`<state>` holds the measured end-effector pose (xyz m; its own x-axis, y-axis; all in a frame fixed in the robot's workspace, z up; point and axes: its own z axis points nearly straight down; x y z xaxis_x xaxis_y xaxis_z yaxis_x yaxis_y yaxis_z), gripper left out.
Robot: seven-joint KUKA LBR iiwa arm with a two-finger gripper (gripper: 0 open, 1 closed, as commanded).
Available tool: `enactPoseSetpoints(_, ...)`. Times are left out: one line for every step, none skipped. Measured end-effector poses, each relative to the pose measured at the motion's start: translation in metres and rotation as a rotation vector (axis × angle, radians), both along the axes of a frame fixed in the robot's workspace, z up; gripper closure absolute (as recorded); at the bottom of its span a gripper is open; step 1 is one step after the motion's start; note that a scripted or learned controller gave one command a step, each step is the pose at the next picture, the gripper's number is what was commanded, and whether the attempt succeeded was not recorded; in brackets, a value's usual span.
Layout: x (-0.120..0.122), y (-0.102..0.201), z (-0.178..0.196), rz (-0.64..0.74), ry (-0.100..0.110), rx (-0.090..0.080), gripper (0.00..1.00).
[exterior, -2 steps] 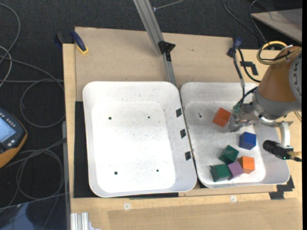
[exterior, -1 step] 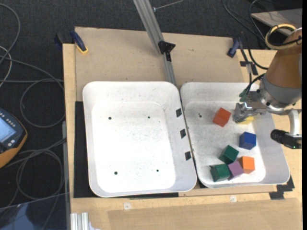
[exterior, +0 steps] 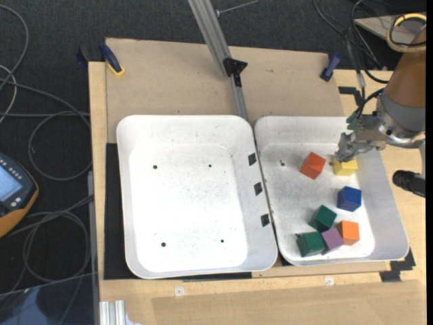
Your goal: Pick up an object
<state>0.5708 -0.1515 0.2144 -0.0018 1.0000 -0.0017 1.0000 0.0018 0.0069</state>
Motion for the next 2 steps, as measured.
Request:
enactPoseSetpoints(0.005,-0.002,0.065,0.0,-0.002,-0.001,1.0)
enactPoseSetpoints(0.009,0.052,0.065,0.005,0.006,0.003,1.0)
